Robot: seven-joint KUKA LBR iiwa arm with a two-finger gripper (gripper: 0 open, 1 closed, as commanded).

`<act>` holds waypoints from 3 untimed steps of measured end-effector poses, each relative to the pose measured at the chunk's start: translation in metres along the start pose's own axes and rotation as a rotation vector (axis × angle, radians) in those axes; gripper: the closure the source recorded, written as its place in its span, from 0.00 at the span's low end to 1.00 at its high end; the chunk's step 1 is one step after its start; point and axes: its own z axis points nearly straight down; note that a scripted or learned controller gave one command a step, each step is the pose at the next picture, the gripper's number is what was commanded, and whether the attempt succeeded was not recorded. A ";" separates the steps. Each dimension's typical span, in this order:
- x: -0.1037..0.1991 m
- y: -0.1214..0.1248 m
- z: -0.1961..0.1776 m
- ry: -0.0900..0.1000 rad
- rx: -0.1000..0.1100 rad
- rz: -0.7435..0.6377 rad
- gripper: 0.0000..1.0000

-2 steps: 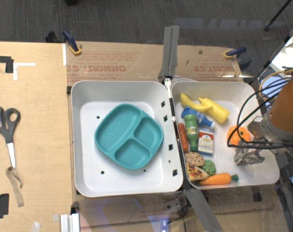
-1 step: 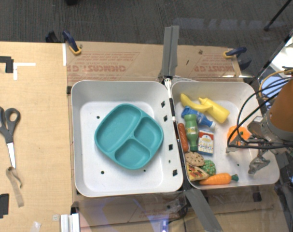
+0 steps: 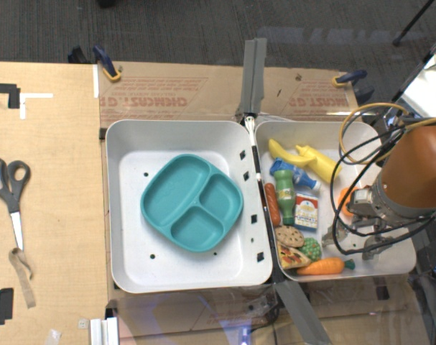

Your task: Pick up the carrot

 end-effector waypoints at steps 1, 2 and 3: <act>-0.040 -0.029 -0.103 -0.001 0.003 -0.146 0.00; -0.019 -0.105 -0.020 0.001 0.018 -0.081 0.00; 0.003 -0.073 -0.002 -0.001 0.004 -0.072 0.00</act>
